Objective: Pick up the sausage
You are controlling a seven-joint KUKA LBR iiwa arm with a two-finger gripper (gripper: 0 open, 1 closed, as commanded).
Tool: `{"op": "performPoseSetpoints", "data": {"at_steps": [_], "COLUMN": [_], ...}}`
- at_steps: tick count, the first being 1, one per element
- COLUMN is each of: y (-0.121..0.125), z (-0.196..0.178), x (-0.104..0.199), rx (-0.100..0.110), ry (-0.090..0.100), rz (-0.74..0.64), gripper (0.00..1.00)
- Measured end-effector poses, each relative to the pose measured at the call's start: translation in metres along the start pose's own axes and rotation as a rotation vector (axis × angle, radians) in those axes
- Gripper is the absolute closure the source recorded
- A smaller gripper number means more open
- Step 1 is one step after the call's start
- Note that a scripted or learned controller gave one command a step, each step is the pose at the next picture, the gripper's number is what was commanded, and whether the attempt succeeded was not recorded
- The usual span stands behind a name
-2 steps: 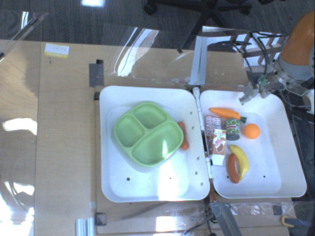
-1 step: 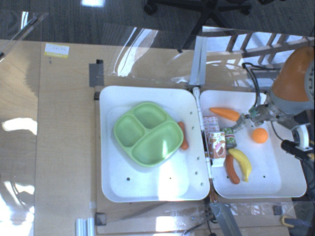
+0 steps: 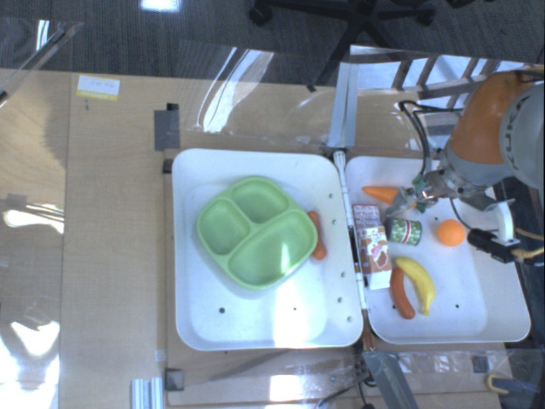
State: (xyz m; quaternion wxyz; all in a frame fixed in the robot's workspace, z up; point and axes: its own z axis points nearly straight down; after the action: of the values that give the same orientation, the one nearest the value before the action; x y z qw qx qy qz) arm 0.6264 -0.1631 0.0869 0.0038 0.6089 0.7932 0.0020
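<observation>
Camera view puts the arm (image 3: 502, 126) at the right edge of the frame, its orange band uppermost, with the gripper (image 3: 415, 199) hanging over the upper part of the right bin (image 3: 502, 313). You see it just above the can (image 3: 404, 231), between the carrot (image 3: 381, 194) and the orange (image 3: 450, 233). Whether the claw is spread or pressed together you cannot tell from this slant; nothing is visibly caught in it.

The sausage (image 3: 402, 294) lies low in the right bin, towards the lower middle of the frame, running up and down and touching the banana (image 3: 418, 283) on its right side. Just to its upper left sits a packet (image 3: 373, 244) against the bin's left wall. A second sausage-like piece (image 3: 317, 235) lies in the left bin (image 3: 255, 331), tucked against the right rim of the green plate (image 3: 255, 233), so mind which one you mean.

You are in the approach step, by my reading: the gripper is in the correct bin but well above the sausage in the frame, and no grasp is made. The next move calls for a shift down-frame past the can, then a descent with the fingers set across the sausage's short width. The banana pressed alongside leaves little room for the right finger, so expect a risk of nudging it or pinching both.
</observation>
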Motion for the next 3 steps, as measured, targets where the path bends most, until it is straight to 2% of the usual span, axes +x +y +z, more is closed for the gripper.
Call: {"op": "performPoseSetpoints", "data": {"at_steps": [1,2,3], "y": [0.0,-0.03,0.026], "z": [-0.012,-0.005,-0.119], "x": [-0.001,0.063,0.04], "rx": [0.0,-0.006,-0.002], "ry": [-0.001,-0.009,-0.001], "rz": [-0.004,-0.097,-0.002], "gripper": [1.0,1.0,1.0]}}
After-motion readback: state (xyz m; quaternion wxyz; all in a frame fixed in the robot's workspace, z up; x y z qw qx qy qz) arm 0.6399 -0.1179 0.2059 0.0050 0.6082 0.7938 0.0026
